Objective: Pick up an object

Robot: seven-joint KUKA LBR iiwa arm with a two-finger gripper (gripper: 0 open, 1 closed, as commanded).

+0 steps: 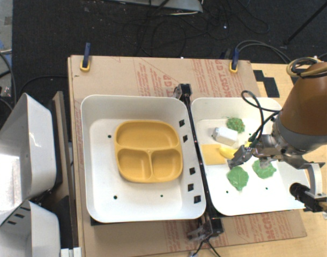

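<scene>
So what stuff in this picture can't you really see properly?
- Gripper, camera view: small and dark, so its fingers can't be told open or shut.
- Yellow piece: partly hidden behind the gripper; its shape is unclear.
- Right bin: the arm covers its far right side.
- White block: too small to identify.

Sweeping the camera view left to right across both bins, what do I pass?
Left bin rim → yellow divided tray → divider between bins → yellow flat piece → white block → gripper → green piece on the right → arm body.
</scene>
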